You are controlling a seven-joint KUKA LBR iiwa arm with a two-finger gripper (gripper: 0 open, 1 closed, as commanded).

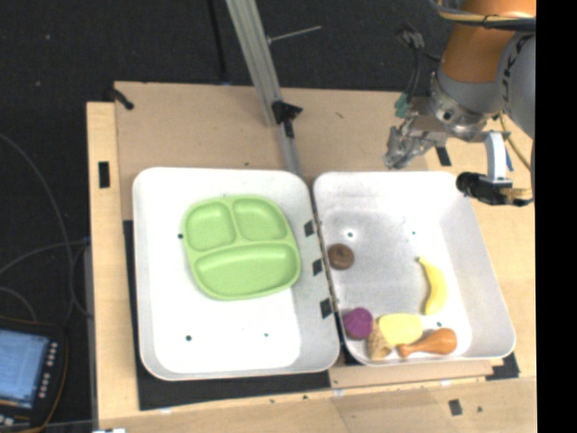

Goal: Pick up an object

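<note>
Claw high at the right-hand bin's far rim, everything below and nearer me.
My two-finger metal gripper (401, 154) carries nothing I can see; whether it's parted I cannot tell. The curved yellow banana (433, 284) lies lengthwise toward me in the shallow white right-hand bin (383, 207).

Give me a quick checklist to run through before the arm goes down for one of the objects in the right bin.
1. Gripper above the bin's far rim, holding nothing: ok.
2. Finger opening: cannot tell.
3. Brown round piece alone near the divider, free to approach: ok.
4. Banana lying apart from the others: ok.
5. Purple piece, yellow piece and orange piece crowded in the near corner: not ok.
6. Right bin floor under the gripper unobstructed: ok.
</note>
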